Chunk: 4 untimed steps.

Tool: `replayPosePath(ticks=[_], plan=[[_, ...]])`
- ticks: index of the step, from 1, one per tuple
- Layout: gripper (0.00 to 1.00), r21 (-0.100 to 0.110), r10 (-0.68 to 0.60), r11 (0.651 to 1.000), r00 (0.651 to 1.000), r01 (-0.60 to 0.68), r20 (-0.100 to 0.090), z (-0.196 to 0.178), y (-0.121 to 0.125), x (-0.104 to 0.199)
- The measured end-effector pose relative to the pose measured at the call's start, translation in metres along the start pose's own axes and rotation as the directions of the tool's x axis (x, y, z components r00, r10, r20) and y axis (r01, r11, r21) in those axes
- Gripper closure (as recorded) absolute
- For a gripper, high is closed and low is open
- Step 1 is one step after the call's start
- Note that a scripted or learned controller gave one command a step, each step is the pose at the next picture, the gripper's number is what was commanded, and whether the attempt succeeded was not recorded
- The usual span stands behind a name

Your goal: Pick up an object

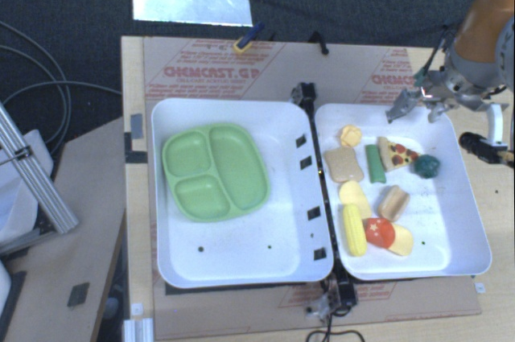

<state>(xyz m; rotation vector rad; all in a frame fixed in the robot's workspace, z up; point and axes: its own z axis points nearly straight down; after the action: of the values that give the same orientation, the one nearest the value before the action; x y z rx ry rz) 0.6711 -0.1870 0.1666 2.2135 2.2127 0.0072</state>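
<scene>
Grey metal and an orange band mark the arm (pixel 483 26) as it leans in from the right edge of the camera view, its wrist tipped down toward the far rim of the right bin (pixel 467 195). The gripper (pixel 418 105) hangs over that bin's upper right part, its two fingers (pixel 398 105) splayed wide with nothing between them.

Below it, the right bin holds a cluster of toy food: a small yellow piece (pixel 350 136) at the top, a tan slice of bread (pixel 344 165), a green stick (pixel 375 162), a pizza slice (pixel 397 153) and a dark green round lump (pixel 426 166) nearest the gripper. Further toward the near rim lie a pale yellow piece (pixel 352 193), a tan roll (pixel 393 202), a corn cob (pixel 354 229), a red tomato (pixel 380 232) and a yellow wedge (pixel 401 241) touching it.

The left bin (pixel 185 260) carries a green divided tray (pixel 215 171) lying flat.
</scene>
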Motion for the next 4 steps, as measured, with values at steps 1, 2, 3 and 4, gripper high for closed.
replayPosePath(ticks=[1, 2, 3, 4], plan=[[0.0, 0.018, -0.002, 1.0, 1.0, 0.002, -0.009, 0.048, -0.061, 0.042], [0.0, 0.003, -0.005, 1.0, 1.0, 0.005, -0.002, 0.081, 0.0, 0.004], [0.0, 0.011, -0.01, 1.0, 1.0, 0.01, -0.008, 0.072, -0.029, 0.089], [0.0, 0.012, -0.005, 1.0, 1.0, 0.005, -0.006, 0.065, -0.053, 0.103]])
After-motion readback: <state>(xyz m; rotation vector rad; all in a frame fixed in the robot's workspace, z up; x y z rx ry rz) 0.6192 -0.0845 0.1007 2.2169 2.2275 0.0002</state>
